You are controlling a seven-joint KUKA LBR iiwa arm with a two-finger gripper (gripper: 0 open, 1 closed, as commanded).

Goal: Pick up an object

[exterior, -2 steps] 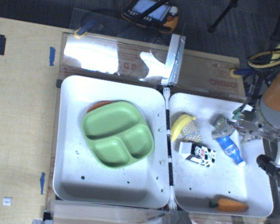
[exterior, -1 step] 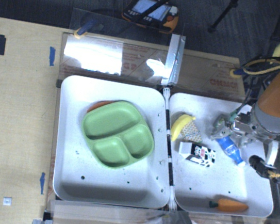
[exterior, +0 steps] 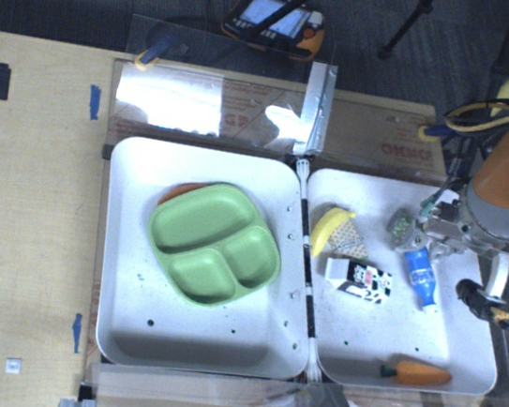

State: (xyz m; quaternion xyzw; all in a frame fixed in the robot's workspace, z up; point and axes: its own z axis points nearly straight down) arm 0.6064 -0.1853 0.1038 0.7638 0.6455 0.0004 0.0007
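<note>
The right bin [exterior: 348, 340] holds a yellow banana [exterior: 330, 226], a small black-and-white box [exterior: 360, 278], a blue tube [exterior: 420, 275] and an orange carrot [exterior: 419, 372] near the front wall. A small grey-green object [exterior: 401, 225] lies at the back. My gripper [exterior: 439, 227] hangs over the bin's back right part, just above the top end of the blue tube and right beside the grey-green object. The arm's body hides whatever lies directly under the wrist.
The left bin [exterior: 128, 226] carries a green divided plate [exterior: 215, 242] with an orange-red item [exterior: 181, 190] peeking out from under its back edge. A ridge [exterior: 303, 262] separates the two bins. A black cable fitting [exterior: 477, 299] sticks out by the right bin's right wall.
</note>
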